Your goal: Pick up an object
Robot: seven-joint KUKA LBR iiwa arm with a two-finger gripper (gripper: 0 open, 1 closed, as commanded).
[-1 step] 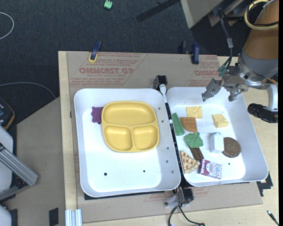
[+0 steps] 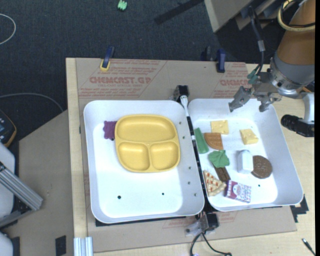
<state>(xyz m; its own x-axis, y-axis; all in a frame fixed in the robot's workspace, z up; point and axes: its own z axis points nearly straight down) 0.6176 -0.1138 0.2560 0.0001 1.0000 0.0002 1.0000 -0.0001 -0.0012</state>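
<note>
Bench (image 2: 80, 150) — two white bins (image 2: 100, 165).

A dark carpet (image 2: 60, 30) covers the floor around the bench. The bench top is a pale board (image 2: 150, 75) printed with faded red lettering, its far edge held by a yellow clamp (image 2: 105, 64) at left and a blue clamp (image 2: 220, 60) at right. A thin white cable (image 2: 10, 27) loops on the carpet at far left, and another thin cable crosses the floor beside the bench. A small green scrap (image 2: 122, 5) lies on the carpet at the far edge. A metal rail (image 2: 20, 187) runs at near left. A beige panel (image 2: 227, 12) stands at far right. Black cables (image 2: 210, 245) hang off the near edge. Light is even, with soft shadows.
</note>
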